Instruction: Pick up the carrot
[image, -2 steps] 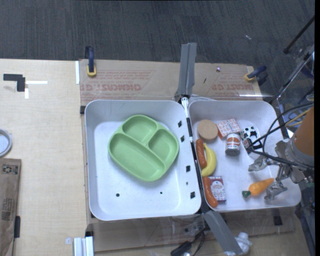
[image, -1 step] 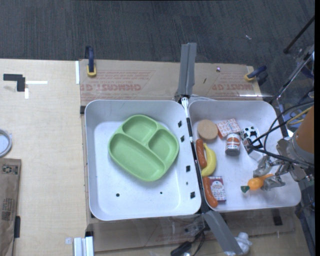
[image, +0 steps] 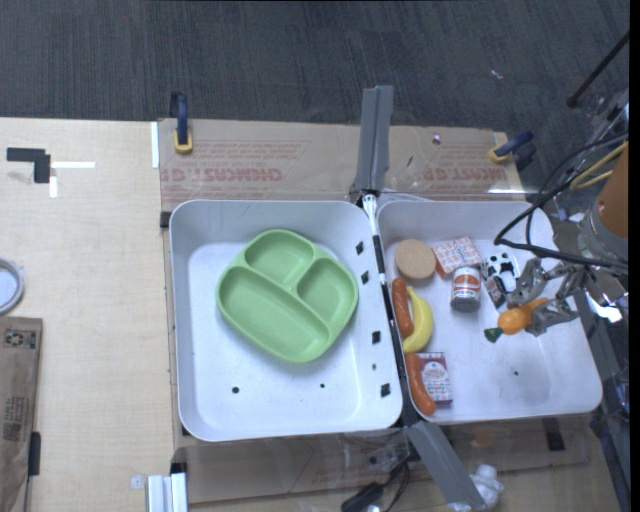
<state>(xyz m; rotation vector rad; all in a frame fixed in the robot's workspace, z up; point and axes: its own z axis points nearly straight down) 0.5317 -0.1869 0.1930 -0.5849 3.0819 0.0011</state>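
In the right bin, along its left wall, nearest the camera lie a small red carton and a sausage. Just beyond them are a banana and a second sausage. Farther right, at mid-depth, the carrot sits with its green stub pointing left and its orange body between the fingers of the hand. The hand looks closed on the carrot, though its metal parts blur together there, so the grip is probably real but not certain. A small can stands just left of it, a black-and-white toy just beyond. Farthest in the bin are a round cookie and a pink box. The left bin holds a green divided plate.

The grasp step seems under way. The next move calls for a straight lift clear of the can and toy without the carrot slipping.
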